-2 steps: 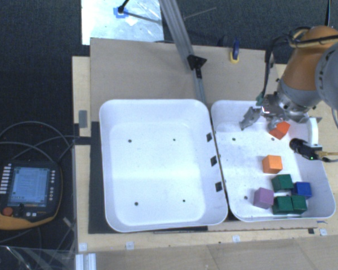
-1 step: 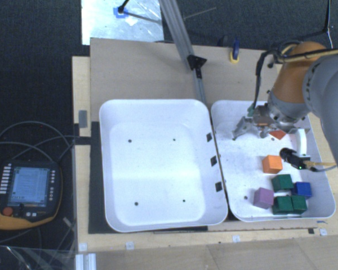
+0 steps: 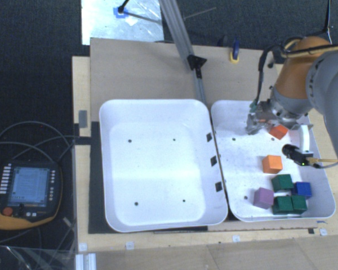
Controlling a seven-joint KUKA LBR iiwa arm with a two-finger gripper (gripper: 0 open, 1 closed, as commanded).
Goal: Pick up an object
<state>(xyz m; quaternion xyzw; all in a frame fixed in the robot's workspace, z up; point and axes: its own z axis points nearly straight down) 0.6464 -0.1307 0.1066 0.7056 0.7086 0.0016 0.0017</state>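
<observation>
Camera view: the right bin [image 3: 236, 207] holds an orange block [image 3: 272, 163], a purple block [image 3: 263, 197], three green blocks [image 3: 282, 183] and a blue block [image 3: 302, 189] toward the lower right of the frame. A red-orange block [image 3: 279, 131] lies just beside the jaws [image 3: 257, 122] in the bin's upper part; whether they are spread, I cannot tell. The left bin [image 3: 158, 162] sits mid-frame on the tan counter [image 3: 141, 66]. A handheld controller [image 3: 25, 194] rests at lower left.

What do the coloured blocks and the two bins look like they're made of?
Blocks, such as the orange block and purple block: matt, evenly coloured, crisp-edged cubes with no glare, probably foam or painted wood. Right bin and left bin: smooth white with rounded moulded rims and a soft sheen, likely plastic.
</observation>
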